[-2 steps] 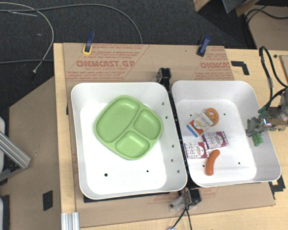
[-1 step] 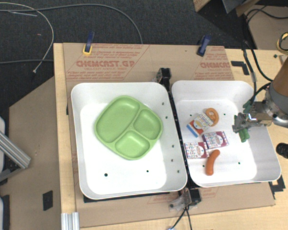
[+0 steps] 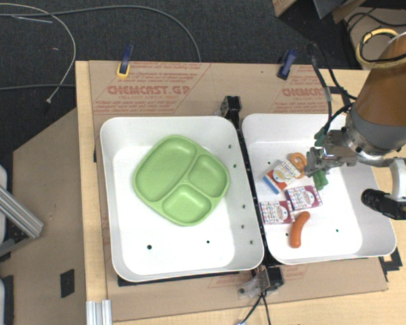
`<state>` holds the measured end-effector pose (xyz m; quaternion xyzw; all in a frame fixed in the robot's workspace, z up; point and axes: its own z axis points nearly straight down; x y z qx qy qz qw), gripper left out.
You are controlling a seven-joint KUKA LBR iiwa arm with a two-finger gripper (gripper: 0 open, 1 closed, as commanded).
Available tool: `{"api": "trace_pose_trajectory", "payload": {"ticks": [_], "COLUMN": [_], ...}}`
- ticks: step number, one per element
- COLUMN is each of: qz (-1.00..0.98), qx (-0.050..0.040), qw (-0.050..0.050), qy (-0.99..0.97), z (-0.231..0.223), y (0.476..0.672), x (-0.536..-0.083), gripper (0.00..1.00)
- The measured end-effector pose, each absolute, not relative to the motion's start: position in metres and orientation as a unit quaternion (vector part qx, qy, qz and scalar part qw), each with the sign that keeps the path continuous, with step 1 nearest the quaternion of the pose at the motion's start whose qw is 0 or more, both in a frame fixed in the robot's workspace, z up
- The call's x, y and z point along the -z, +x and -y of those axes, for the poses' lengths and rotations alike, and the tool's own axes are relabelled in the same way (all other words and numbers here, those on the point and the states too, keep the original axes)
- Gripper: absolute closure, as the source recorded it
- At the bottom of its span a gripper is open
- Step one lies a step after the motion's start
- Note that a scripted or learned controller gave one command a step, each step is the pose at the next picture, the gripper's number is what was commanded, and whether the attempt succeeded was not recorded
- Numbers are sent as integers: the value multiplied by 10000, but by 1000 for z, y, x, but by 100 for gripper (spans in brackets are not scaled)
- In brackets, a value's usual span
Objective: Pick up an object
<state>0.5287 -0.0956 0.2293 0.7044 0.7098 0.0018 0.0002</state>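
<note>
The right bin (image 3: 365, 239) holds a small cluster of items. An orange-brown toy sausage (image 3: 297, 229) lies near its front. Beside it are two pink-and-white snack packets (image 3: 275, 212) (image 3: 302, 196) and a red-and-white packet (image 3: 282, 173). An orange ring-shaped piece (image 3: 297, 160) sits just behind them. A small green piece (image 3: 321, 179) pokes out under the gripper. My gripper (image 3: 318, 162) hangs low over the right side of this cluster, above the green piece and next to the orange ring. The wrist body hides what lies directly under it.
The left bin (image 3: 122, 249) holds a green divided plate (image 3: 181, 179) at its centre. A black clamp (image 3: 231, 106) sits between the bins at the back. Another black part (image 3: 386, 203) juts over the right bin's right rim. The arm's orange band (image 3: 389, 90) looms over the back right.
</note>
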Motion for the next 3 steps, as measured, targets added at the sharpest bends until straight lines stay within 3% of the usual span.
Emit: {"api": "trace_pose_trajectory", "payload": {"ticks": [1,2,3], "qz": [-7095,-7094,-7096], "qx": [-8,-12,-17], "qw": [-4,-6,-2], "qy": [7047,7048,7046], "z": [44,-7,-60], "y": [549,555,583], "x": [-219,-222,-219], "gripper": [100,100,100]}}
